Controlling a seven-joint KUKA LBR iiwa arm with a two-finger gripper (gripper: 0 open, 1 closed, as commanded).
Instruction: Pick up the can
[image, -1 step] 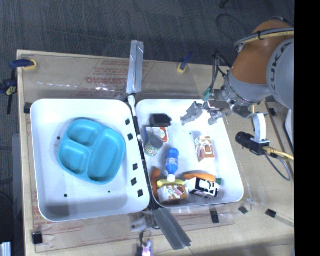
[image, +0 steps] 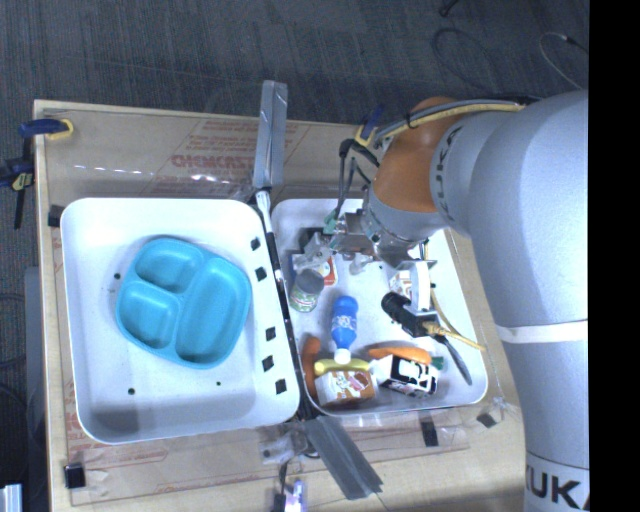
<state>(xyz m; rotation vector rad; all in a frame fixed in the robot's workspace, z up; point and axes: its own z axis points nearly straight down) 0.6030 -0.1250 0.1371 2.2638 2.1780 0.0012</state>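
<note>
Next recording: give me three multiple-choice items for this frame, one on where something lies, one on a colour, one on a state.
1. Where is the divided plate?
A. in the left bin
B. in the right bin
C. on the bench outside both bins

2. What colour is the small bottle near the middle of the right bin?
A. green
B. blue with a white cap
C. black

3. How does the can stand?
A. lying on its side in the left bin
B. lifted clear above the bins
C. resting in the right bin by the divider, with the gripper low over it

Answers:
1. A, the blue plate sits on the floor of the left bin.
2. B, its body is blue and its cap white.
3. C, the can sits on the bin floor.
</note>
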